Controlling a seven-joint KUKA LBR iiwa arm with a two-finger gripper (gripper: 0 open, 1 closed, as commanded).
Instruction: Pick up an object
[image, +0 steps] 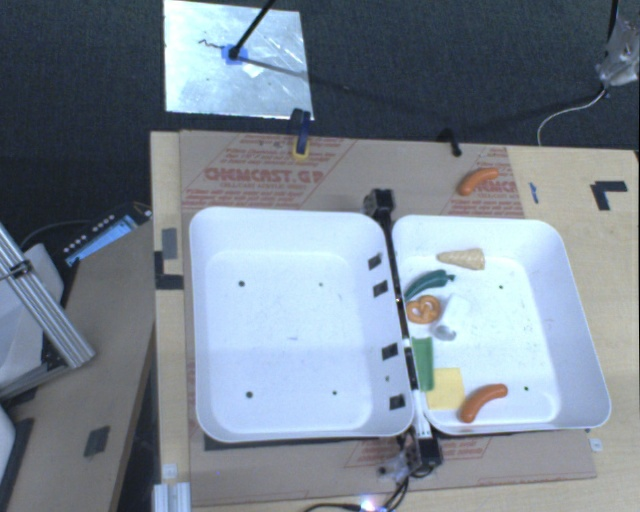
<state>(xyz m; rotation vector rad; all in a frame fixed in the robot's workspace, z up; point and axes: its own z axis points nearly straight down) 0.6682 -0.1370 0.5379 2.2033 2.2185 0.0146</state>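
Right bin (560, 300) holds sausage (483, 401); yellow block (445, 387); pretzel (423, 309); cone (461, 259).

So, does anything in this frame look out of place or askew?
One sausage lies on the cardboard beyond the right bin, outside both bins. The other toy foods, a second sausage, pretzel and cone among them, sit inside the right bin.

Right bin (560, 300) holding pretzel (423, 309), sausage (483, 401), cone (461, 259)

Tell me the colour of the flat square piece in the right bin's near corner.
Yellow: the flat square piece shows plainly in the camera view, beside a sausage.
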